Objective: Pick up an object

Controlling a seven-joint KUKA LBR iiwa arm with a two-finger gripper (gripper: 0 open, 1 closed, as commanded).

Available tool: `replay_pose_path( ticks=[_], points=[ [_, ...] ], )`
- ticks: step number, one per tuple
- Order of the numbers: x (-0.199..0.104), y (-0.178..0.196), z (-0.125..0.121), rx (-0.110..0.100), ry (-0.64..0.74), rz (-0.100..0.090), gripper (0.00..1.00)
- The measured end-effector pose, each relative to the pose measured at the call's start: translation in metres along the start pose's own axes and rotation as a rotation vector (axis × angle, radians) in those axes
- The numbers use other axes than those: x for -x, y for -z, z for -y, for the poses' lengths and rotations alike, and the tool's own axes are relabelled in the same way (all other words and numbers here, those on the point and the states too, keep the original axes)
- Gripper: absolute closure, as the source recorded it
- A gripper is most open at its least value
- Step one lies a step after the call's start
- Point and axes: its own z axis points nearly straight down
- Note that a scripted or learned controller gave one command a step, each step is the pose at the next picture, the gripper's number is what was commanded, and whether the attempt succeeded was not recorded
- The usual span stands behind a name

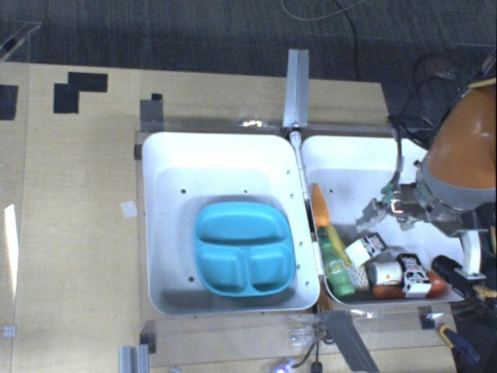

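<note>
The right bin (349, 173) holds a pile of objects along its near and left sides. An orange carrot-shaped piece (318, 206) lies against the left wall, with a green bottle (335, 259) just below it. Beside them are a small white box with a black label (364, 249), a silver can (386, 271), a red object (400, 288) and a white-and-black packet (415, 275). My gripper (383, 210) hangs over the middle of the right bin, just above and right of the white box. Nothing can be seen held in it.
The left bin (163, 208) holds a blue divided plate (244, 247) near its front. A metal post (297, 92) stands at the far end of the wall between the bins. The arm's orange band (466, 146) covers the right bin's right side. Cables lie at the far right.
</note>
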Motion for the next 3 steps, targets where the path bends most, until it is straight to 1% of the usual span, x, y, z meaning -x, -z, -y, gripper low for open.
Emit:
replay_pose_path(
  ticks=[1,2,3],
  points=[
    [0.075,-0.099,-0.106,-0.001,-0.117,0.000,0.00],
    [0.107,-0.124,-0.157,0.005,-0.113,0.002,0.00],
    [0.101,-0.124,-0.144,0.004,-0.254,0.000,0.00]
  ],
)
